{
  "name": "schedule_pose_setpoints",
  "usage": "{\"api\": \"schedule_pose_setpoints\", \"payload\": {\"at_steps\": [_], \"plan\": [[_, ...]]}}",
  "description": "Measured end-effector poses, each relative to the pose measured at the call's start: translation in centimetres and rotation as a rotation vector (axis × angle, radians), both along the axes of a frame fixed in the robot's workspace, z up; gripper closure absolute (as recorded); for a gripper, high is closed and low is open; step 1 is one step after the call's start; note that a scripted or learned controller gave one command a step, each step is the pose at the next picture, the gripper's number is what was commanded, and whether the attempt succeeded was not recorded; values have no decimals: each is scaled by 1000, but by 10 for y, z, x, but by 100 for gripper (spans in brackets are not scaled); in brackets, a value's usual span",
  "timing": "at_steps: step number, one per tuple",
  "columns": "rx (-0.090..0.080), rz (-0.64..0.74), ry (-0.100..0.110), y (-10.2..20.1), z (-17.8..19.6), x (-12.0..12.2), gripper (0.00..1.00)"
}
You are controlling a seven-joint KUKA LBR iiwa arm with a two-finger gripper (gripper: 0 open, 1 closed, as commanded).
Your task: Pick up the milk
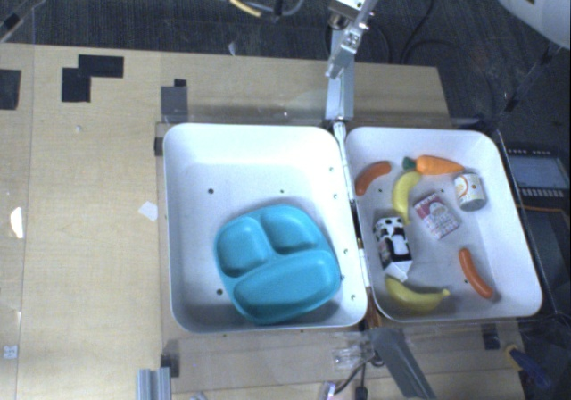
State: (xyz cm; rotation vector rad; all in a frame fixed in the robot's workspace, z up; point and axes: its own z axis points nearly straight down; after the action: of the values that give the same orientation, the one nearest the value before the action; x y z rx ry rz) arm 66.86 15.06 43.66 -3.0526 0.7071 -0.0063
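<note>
The small black-and-white cow-patterned milk carton (393, 240) lies in the right shallow white plastic bin (508, 211), close against that bin's 9 o'clock wall, leaving little room on that side. A curved yellow toy banana (416, 295) sits just beside it at 6 o'clock, a second yellow banana (403, 193) is near at 12 o'clock, and a flat red-and-white packet (436, 215) is near at 2 o'clock. Farther off are an orange carrot (438, 164) and a small white can (469, 191) toward the far wall, and two orange sausages (373, 176) (476, 273). The tool (343, 37) hangs above the light wooden tabletop (89, 211), beyond the bins' 12 o'clock edge, well apart from the carton; whether it is apart or together, I cannot tell. The left white bin (192, 211) holds a blue divided plastic tray (278, 261), with open floor around it.
</note>
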Motion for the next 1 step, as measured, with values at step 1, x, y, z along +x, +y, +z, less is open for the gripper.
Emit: {"api": "schedule_pose_setpoints", "payload": {"at_steps": [1], "plan": [[2,-632,5,0,0,0,100]]}}
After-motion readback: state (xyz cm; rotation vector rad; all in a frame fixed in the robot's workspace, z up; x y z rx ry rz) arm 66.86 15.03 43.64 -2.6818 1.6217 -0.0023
